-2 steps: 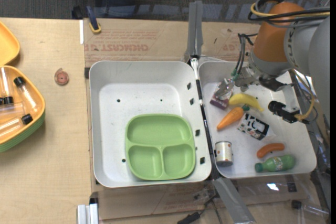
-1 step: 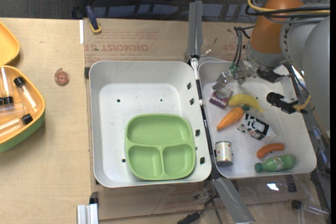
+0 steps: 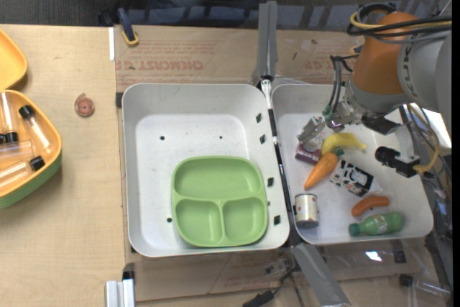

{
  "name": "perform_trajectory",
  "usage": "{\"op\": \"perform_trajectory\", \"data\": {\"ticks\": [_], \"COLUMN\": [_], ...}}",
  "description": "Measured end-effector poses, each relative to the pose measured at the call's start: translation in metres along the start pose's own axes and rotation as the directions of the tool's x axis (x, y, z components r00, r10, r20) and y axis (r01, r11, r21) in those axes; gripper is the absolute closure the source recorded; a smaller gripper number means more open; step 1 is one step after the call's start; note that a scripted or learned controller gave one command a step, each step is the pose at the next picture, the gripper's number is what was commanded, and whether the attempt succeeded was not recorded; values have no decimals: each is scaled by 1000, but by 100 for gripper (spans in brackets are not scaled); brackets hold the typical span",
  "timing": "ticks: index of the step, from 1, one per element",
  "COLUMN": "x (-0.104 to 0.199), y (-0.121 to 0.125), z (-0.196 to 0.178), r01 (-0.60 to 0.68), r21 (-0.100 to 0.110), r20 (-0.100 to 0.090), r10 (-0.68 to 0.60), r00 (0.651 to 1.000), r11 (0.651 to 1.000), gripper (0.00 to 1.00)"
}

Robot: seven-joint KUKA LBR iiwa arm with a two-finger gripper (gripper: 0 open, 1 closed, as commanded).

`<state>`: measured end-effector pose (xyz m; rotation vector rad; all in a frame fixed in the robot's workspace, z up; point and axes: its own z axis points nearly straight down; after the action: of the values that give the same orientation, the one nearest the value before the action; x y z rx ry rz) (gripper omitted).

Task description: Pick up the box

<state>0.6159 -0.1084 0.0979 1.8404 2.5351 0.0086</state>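
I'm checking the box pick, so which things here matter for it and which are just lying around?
For the job: box; gripper.
Lying about: banana; carrot; can; green bottle; green plate.

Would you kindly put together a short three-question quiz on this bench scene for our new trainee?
1. True or false: the green tray lies in the bin nearer the arm.
2. Which lies closest to the claw? A) green bottle B) banana C) tin can
3. Fill in: the carrot lies just below the ____.

Key
1. False: it lies in the left bin; the arm reaches over the right bin.
2. B
3. banana
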Motion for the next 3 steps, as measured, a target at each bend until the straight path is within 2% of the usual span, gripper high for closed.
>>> {"op": "perform_trajectory", "data": {"ticks": [1, 2, 3], "x": [16, 22, 43], "y": [-36, -73, -122], "z": [-1, -1, -1], "r01": [-79, -292, -522], "r21": [-2, -5, -6], "r20": [0, 0, -1], "r10": [79, 292, 522], "r00": [997, 957, 853], "r11": [997, 957, 853], "gripper": [0, 0, 0]}}
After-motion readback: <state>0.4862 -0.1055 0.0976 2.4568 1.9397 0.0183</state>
